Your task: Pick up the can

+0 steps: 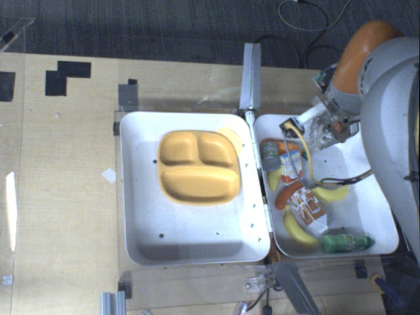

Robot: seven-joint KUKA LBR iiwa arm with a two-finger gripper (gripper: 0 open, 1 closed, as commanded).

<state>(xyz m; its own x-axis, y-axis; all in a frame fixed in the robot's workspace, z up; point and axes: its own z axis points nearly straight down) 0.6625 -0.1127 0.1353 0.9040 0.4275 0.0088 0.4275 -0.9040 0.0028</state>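
**Pincer over the right bin, can lying off to its side**

From where I stand, the grey arm (388,117) comes in from the right, its orange band (365,44) showing above the wrist. The pincer (320,133) hangs over the far end of the right bin (379,231). Whether it is apart or together I cannot tell; the tip is too small and pale against the white bin.

The can (270,153), a dull grey one, sits in that same right bin, close against the bin's left wall and toward the far end. It lies to the left of the pincer and apart from it. A small orange piece (286,147) lies just beside the can, between the two.

The rest of the right bin is crowded. A reddish sausage (289,194) lies at a slant nearer the middle, touching a white and orange packet (308,209). One banana (331,193) curves to the right of the packet, and a second banana (298,231) lies below it. A green bottle (346,243) rests on its side along the near wall.

The left bin (138,195) carries a yellow divided tray (199,166), set flat in its far half, well apart from the can. Both bins sit side by side on the pale wooden tabletop (65,176).
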